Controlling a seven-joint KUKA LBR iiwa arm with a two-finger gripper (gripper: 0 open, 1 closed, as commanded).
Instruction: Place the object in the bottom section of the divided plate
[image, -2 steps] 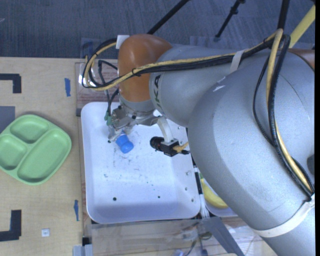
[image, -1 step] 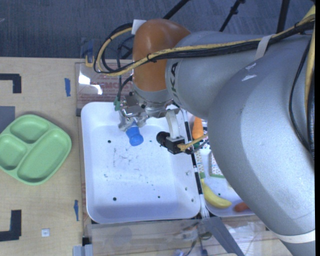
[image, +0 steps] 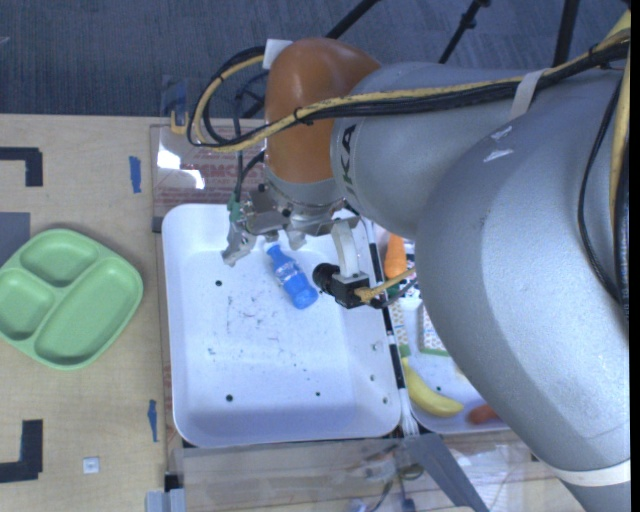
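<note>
A small blue bottle (image: 291, 277) lies on its side in the upper part of the left white bin (image: 250, 400), its pale cap end pointing up-left. My gripper (image: 267, 243) hangs just above that cap end, open, with one finger (image: 237, 246) left of the bottle and the other to its right. Nothing is held between them. The green divided plate (image: 66, 296) rests on the wooden bench left of the bin, with two small sections at its upper left and one large section at its lower right.
The right bin, mostly hidden under my arm, holds a banana (image: 432, 396), an orange thing (image: 396, 256) and a printed card (image: 428, 330). Black markers (image: 22, 166) and blue tape (image: 134, 172) sit on the bench.
</note>
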